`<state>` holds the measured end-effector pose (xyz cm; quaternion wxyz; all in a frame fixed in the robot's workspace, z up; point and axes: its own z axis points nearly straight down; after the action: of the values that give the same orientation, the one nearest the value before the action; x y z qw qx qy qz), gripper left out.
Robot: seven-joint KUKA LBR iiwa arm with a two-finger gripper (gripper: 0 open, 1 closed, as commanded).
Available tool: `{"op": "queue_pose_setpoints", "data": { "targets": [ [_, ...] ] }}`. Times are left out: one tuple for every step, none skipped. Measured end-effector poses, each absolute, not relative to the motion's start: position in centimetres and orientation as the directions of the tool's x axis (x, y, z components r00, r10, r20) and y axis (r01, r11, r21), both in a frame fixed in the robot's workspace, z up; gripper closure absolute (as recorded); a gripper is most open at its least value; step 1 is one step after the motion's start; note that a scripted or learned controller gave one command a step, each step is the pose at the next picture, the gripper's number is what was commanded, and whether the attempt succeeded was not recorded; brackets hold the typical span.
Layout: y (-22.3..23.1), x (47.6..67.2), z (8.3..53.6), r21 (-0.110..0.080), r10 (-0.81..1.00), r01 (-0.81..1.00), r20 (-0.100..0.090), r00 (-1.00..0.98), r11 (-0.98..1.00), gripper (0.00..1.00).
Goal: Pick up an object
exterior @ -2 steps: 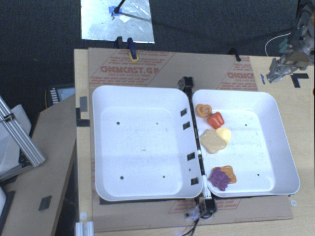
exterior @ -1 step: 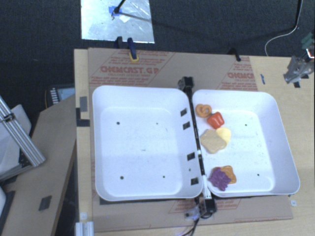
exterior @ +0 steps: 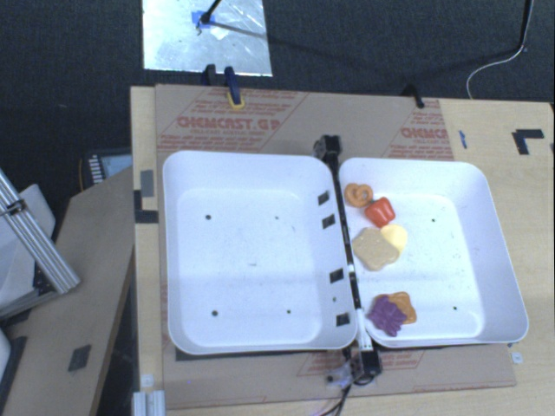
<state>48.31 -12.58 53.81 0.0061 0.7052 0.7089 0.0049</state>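
Note:
Several small toy food pieces lie along the left side of the right bin [exterior: 486, 232]. An orange pretzel-shaped piece [exterior: 357, 194] is farthest back, with a red pepper [exterior: 379, 211] just in front of it. A pale yellow piece [exterior: 395, 236] touches a tan bread slice [exterior: 374, 250]. Nearer the front, a purple grape cluster [exterior: 386, 315] lies against an orange waffle-like piece [exterior: 403, 305].
The left bin [exterior: 251, 250] sits beside the right one, joined by a black-clipped divider [exterior: 342, 241]. Both rest on a brown board [exterior: 286, 120]. A shiny metal plate [exterior: 205, 22] lies beyond the bench, and an aluminium rail [exterior: 35, 241] stands at the left.

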Motion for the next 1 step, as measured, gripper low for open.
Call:
{"op": "queue_pose_setpoints", "data": {
  "targets": [
    [-7.06,48.63,40.39,-0.01,1.0,1.0,0.003,-0.009,0.009,1.0]
  ]
}}
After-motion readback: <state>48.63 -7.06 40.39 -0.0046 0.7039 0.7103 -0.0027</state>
